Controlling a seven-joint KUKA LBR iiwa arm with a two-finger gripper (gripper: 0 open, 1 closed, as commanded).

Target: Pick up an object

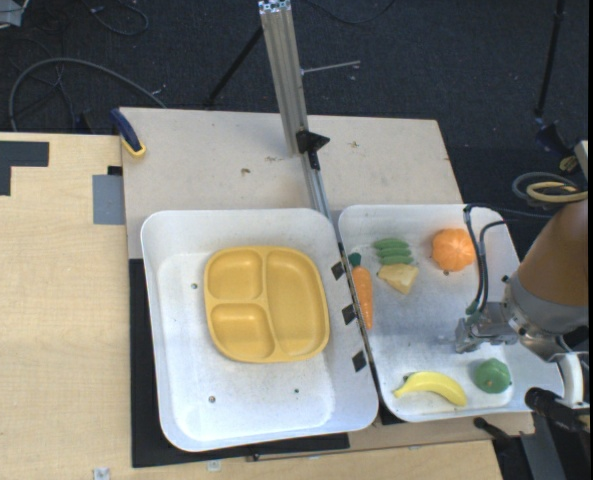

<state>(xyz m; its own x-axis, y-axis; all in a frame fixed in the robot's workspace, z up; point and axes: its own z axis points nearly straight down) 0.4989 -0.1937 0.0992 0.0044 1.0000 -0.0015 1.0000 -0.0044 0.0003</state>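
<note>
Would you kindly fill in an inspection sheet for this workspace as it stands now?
Surface: two white bins side by side, left bin, right bin.
Job's things: in the right bin, orange, green pod, pale yellow wedge, carrot, banana, green fruit.
Clutter: yellow divided plate in the left bin.
Grippers: end effector low over the right bin, between orange and green fruit; finger state unclear.
Cables: black cable looping along the arm; more on the floor.
Surroundings: metal post behind the bins.

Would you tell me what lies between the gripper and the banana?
Bare white bin floor separates the gripper from the banana, as the camera view shows.
</note>
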